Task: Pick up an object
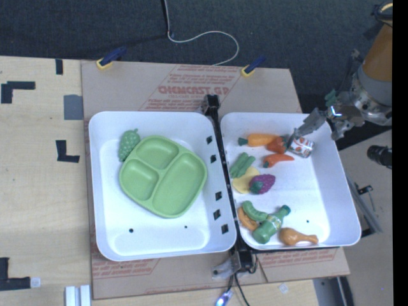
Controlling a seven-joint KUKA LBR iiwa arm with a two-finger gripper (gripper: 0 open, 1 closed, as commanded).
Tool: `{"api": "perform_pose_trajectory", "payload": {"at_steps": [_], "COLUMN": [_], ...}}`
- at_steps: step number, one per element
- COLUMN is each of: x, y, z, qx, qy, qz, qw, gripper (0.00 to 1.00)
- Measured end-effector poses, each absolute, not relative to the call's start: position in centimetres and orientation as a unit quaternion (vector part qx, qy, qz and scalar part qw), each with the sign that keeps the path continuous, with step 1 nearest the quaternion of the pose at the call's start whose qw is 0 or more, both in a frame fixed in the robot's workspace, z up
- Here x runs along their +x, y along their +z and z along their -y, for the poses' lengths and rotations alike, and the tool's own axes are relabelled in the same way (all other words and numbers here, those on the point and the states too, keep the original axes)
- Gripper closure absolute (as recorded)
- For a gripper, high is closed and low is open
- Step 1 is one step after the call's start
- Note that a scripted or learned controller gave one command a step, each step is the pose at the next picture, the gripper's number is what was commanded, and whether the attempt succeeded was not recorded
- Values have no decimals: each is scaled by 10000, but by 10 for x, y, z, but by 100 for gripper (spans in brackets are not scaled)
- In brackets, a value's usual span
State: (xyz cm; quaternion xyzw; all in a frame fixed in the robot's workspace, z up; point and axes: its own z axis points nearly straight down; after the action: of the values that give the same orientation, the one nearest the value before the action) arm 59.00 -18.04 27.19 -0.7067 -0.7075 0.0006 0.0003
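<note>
I see the grey two-finger gripper (305, 134) in the right white bin (331, 190), at a small red-white can (301, 146); can't tell its grip. Can label unreadable. Cardboard sheet (191, 91) red print partly legible.

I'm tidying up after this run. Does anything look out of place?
Mildly: the green grapes lie on the left bin's floor, against the green plate's rim, not in a compartment. Nothing looks spilled or damaged.
</note>
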Motion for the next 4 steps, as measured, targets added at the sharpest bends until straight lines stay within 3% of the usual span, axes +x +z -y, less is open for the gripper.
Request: {"api": "perform_pose_trajectory", "payload": {"at_steps": [1,2,3,4], "x": [589,569,572,584], "y": [157,81,97,198], "z": [105,97,100,19], "qx": [-7046,-7067,-7070,-7033], "qy": [29,11,-6,-45], "qz": [7096,7075,7071,7109], "qw": [68,5,-45,-23], "gripper": [0,0,100,100]}}
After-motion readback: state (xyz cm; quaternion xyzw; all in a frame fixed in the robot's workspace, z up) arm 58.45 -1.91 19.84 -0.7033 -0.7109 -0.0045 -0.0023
